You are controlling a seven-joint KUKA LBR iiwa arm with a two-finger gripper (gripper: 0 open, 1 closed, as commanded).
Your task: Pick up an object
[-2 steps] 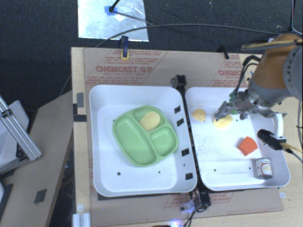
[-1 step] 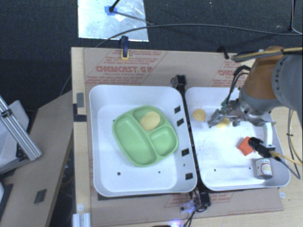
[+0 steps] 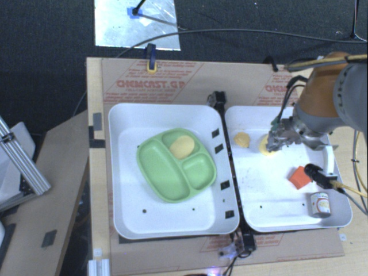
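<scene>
Camera view: bright yellow object [image 3: 264, 149]

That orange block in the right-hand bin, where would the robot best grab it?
Probably from straight above, closing on two opposite flat sides of the orange block. It lies flat in the right bin, skewed to its walls, so the gripper would need to turn to match.

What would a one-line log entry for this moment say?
gripper: low in right bin, at yellow piece | orange block, can: lying apart | left bin: green tray with yellow lump
</scene>
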